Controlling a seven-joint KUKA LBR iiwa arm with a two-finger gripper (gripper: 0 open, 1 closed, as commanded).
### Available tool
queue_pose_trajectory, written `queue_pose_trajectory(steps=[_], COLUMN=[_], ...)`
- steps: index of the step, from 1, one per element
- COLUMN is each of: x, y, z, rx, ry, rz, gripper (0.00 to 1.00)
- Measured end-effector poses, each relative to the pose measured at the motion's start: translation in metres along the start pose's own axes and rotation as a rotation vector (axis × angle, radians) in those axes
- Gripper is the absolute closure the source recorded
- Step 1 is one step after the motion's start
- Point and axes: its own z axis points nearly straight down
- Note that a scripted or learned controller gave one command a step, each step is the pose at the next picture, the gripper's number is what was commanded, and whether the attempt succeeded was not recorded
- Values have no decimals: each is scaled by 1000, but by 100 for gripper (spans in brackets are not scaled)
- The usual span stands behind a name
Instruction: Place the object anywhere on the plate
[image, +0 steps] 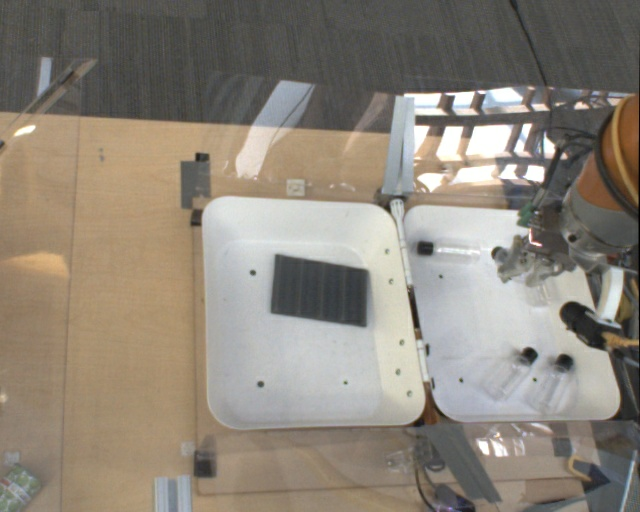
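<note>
Clear glass vial with a black cap (452, 248) lies flat in my right white bin (470, 330), long axis across it, just left of my fingers (527, 262), whose opening I cannot tell; dark ribbed rectangular plate (320, 290) sits farther left.

Two bins stand side by side on the bench (100, 300), their inner rims touching. The plate (320, 290) lies flat in the left bin (300, 400), a little behind its middle. In the right bin (470, 400) one vial (455, 249) lies on its side near the back left corner. Two more vials (508, 372) (552, 382) lie near the front rim, just beside each other. The gripper (528, 262) is above the right bin, in its back right part, to the right of the first vial.
</note>
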Motion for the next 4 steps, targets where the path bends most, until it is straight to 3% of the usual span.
queue_pose_trajectory(steps=[1, 2, 3, 4], x=[62, 107, 173, 206], y=[-4, -27, -75, -124], z=[19, 4, 32, -21], rx=[2, 1, 1, 1], ry=[2, 3, 3, 4], rz=[-48, -91, -339, -59], gripper=[100, 100, 100, 100])
